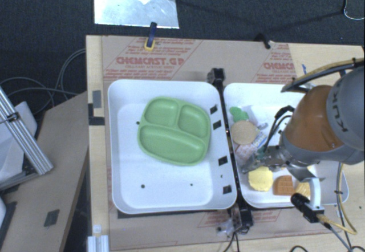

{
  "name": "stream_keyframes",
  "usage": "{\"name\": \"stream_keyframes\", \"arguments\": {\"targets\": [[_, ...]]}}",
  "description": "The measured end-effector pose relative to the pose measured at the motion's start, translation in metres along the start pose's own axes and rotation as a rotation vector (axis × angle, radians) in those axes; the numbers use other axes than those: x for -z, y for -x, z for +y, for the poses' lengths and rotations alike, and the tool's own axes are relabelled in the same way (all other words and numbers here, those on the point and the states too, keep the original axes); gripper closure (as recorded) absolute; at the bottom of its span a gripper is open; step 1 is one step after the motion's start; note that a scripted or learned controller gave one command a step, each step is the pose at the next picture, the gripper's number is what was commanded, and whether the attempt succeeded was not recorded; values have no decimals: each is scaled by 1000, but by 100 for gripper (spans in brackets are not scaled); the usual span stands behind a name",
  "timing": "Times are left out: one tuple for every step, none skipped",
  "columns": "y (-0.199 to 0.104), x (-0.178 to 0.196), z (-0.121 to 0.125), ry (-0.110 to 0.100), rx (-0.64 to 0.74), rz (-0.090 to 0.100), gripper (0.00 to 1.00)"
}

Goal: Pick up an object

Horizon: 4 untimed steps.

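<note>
The camera view looks down at a slant on two shallow white bins set side by side on a bench. The left bin (122, 188) holds a green divided plate (174, 130) with three compartments, lying flat near its middle and tilted a little relative to the bin's walls. The right bin (268, 94) holds a cluster of small objects near the wall it shares with the left bin: a green item (238, 113) toward the far side, a round tan disc (244, 131) just beside it, a yellow rounded piece (260, 178) nearer the front, and an orange-brown waffle-like square (282, 186) touching the yellow piece on its right. Some clear or greyish clutter lies between the tan disc and the yellow piece, too blurred to identify. The grey arm (328, 125) with its orange band reaches in from the right and hangs over the right bin. The gripper (259, 158) sits low among the clutter, just above the yellow piece and just below the tan disc; whether it is parted or closed, I cannot tell, and nothing is clearly seen held in it.
</note>
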<state>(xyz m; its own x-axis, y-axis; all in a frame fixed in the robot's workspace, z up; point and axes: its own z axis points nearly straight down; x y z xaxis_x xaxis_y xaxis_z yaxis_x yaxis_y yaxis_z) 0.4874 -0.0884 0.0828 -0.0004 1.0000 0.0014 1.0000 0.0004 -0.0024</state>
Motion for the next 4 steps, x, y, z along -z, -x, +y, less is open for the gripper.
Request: {"name": "stream_keyframes", "arguments": {"targets": [[0,12,1,4,0,0,100],[-4,65,12,9,4,-2,100],[-3,110,20,9,4,-2,100],[-3,143,21,7,4,-2,100]]}}
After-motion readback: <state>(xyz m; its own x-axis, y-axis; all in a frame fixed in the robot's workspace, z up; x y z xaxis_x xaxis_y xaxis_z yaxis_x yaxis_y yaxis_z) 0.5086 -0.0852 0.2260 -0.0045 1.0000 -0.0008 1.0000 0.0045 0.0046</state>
